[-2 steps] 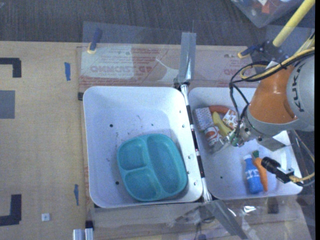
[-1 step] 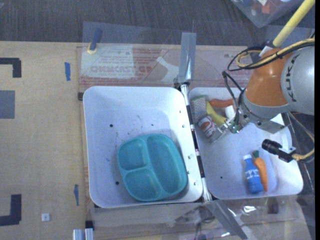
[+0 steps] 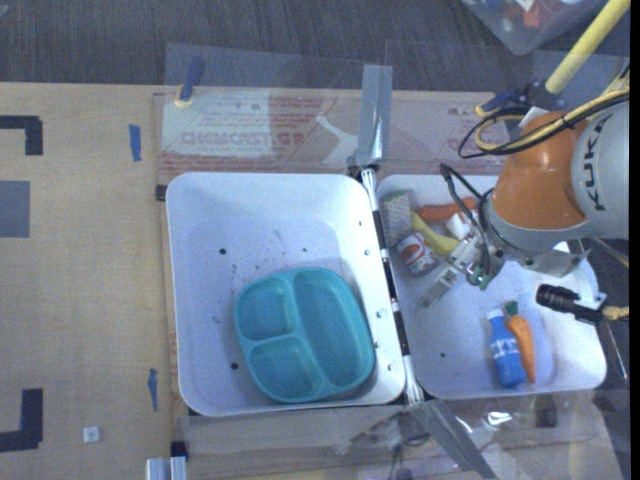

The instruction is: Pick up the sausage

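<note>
The sausage (image 3: 438,210) is a reddish-orange stick lying near the back of the right bin (image 3: 450,363), its right end hidden behind the arm. My gripper (image 3: 441,287) hangs low over the middle of the right bin, in front of the sausage and a little to its left in the view. It is just in front of a small can (image 3: 416,256) and a yellow banana (image 3: 431,234). Nothing shows in its grasp.
A grey scrubber (image 3: 396,211) lies at the right bin's back left corner. A blue bottle (image 3: 505,349) and a carrot (image 3: 523,340) lie at its front right. The left bin (image 3: 210,218) holds a teal divided plate (image 3: 303,334). The arm's orange band (image 3: 535,183) covers the right bin's back right.
</note>
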Controlling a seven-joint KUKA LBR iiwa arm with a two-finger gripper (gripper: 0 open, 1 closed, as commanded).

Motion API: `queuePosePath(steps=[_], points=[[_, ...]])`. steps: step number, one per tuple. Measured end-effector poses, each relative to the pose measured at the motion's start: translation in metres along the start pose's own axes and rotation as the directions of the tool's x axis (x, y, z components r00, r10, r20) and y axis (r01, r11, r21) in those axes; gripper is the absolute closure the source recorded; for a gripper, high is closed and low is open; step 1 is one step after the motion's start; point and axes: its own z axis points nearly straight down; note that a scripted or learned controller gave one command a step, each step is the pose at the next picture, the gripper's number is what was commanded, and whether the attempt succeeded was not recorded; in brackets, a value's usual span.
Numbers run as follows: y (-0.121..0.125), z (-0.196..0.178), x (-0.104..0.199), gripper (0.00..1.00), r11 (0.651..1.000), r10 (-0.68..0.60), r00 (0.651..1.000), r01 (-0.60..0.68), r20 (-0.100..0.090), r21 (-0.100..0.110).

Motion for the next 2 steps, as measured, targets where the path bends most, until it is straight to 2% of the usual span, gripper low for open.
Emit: queuePosePath(steps=[1, 2], points=[[0.0171, 0.0008, -0.0199, 0.00, 0.994, -0.108, 0.994, 0.108, -0.004, 0.004], [0.0164, -0.0005, -0.0118, 0.00, 0.856, -0.517, 0.856, 0.517, -0.006, 0.000]])
